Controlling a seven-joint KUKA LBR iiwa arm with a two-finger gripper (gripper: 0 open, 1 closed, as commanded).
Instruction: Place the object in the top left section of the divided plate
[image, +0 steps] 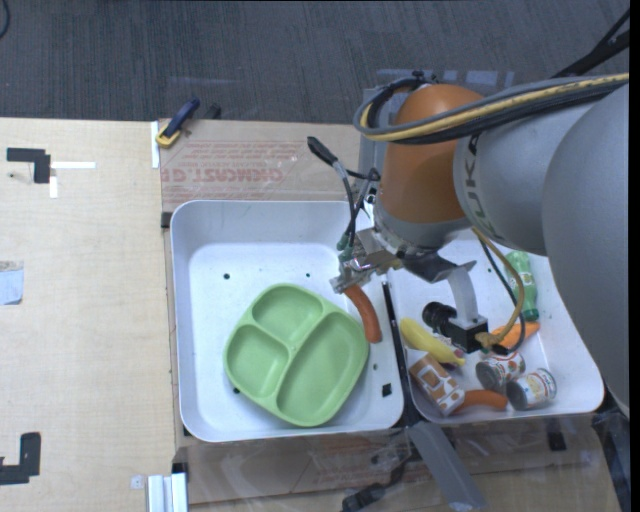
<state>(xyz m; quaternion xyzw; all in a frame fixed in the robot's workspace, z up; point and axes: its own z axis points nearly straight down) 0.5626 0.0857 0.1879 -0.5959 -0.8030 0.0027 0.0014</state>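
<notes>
A green divided plate (232, 372) lies in the left bin (200, 300), with two small sections on its left side and one large section on its right. My gripper (352, 280) hangs over the left bin's right part, just beyond the plate's upper right rim. It is shut on the upper end of an orange-red sausage (367, 315). The sausage slants down and to the right from the fingertips, close beside the plate's right edge and near the wall between the bins.
The right bin (580, 370) holds a yellow banana (430, 340), a small carton (437, 383), a carrot (487, 400), two cans (535, 388) and a green packet (522, 275). The arm's bulk covers that bin's upper part. A blue and yellow tool (180, 120) lies outside on the bench.
</notes>
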